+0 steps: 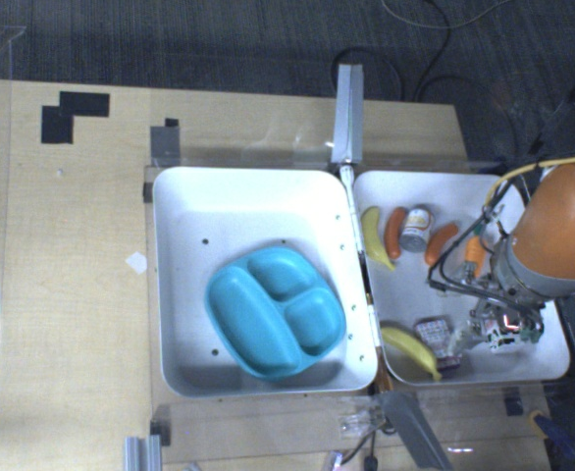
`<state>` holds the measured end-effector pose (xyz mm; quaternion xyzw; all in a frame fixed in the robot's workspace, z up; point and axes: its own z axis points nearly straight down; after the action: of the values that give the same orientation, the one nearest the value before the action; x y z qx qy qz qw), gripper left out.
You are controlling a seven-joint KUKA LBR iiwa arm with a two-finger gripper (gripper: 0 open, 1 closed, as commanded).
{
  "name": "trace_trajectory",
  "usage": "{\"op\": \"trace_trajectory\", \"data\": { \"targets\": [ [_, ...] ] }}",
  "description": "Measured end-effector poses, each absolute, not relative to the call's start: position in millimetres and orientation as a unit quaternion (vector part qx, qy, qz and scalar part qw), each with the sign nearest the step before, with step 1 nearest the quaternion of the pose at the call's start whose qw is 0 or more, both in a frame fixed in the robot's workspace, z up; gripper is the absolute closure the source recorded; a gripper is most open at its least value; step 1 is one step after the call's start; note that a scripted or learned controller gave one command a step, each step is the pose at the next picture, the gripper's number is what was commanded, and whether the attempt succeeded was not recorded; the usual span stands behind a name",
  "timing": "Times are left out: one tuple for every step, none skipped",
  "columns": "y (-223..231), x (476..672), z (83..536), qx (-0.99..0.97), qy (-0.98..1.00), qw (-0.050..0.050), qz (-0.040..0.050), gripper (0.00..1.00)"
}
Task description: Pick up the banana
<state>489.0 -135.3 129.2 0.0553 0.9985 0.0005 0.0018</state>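
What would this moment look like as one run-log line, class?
task: pick up banana | hand: low in right bin | near banana: lying free, front left corner | second banana: by divider | left bin: blue tray

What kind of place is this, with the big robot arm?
Probably a robot lab or test bench. A grey-and-orange robot arm reaches over two white bins on a wooden bench, with toy-like food such as a banana and a blue divided plate to practise on.
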Motion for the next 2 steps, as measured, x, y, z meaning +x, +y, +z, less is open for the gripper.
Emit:
{"op": "trace_trajectory", "data": {
  "targets": [
    [-122, 491.5, 94, 0.05, 0.999, 0.005, -0.0032, 0.0],
    [-128, 576.6, 149, -0.025, 1.0, 0.004, 0.0004, 0.0]
  ]
}}
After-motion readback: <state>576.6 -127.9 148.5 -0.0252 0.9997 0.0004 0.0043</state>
